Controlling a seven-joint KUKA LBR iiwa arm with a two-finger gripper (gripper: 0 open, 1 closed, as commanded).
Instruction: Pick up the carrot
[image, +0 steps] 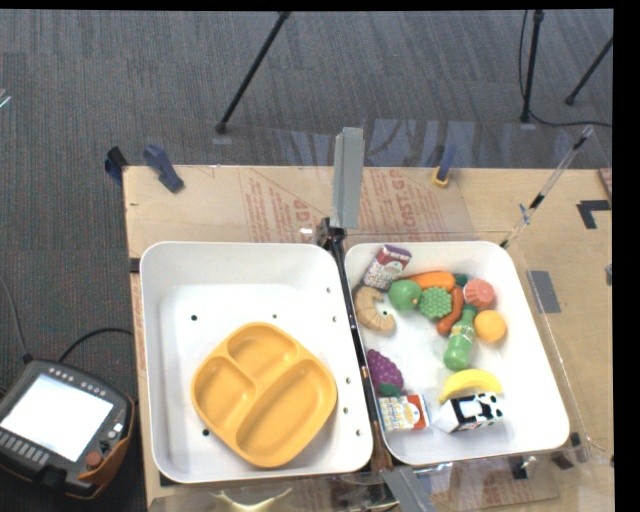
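The cardboard-topped bench (240, 200) bears 2 shallow white plastic bins. The left bin (160, 300) holds 1 yellow divided plastic plate (265, 393). The right bin (540, 370) holds a crowd of toy foods, among them a yellow plastic banana (472, 381), a green toy bottle (459, 345) and a tan toy croissant (377, 310).

The orange toy carrot with a green top (433, 279) lies flat near the far wall of the right bin. It is hemmed in, touching a round green toy fruit (404, 294) on its left and a knobbly green toy (436, 301) just in front.

I judge the task not yet begun: the carrot rests untouched among its neighbours, so approach, grasp and lift all remain. Whether the claw is wide or narrow, I cannot tell.
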